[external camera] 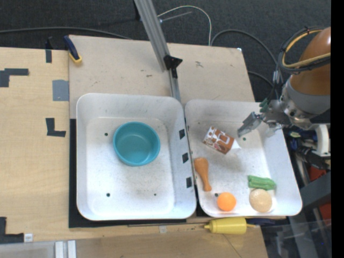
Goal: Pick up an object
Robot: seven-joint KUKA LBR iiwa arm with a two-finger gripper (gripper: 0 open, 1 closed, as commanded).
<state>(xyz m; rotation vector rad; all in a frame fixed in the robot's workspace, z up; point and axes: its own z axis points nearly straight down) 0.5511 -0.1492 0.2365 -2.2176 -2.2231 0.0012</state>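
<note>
The right bin (279,160) holds a brown-and-white carton (217,140), a tan drumstick-shaped piece (202,173), an orange ball (227,201), a green vegetable (262,183) and a pale egg-like ball (260,200). My gripper (256,130) hangs over the bin's upper right part, just right of the carton and apart from it. It is open, and nothing sits between its fingers. The grey arm with the orange band comes in from the right edge.
A teal bowl (136,143) sits in the left bin (91,187). A yellow bottle (228,226) lies on the bench just outside the right bin's front rim. A slanted metal pole (156,31) rises behind the bins, and cables run along the back.
</note>
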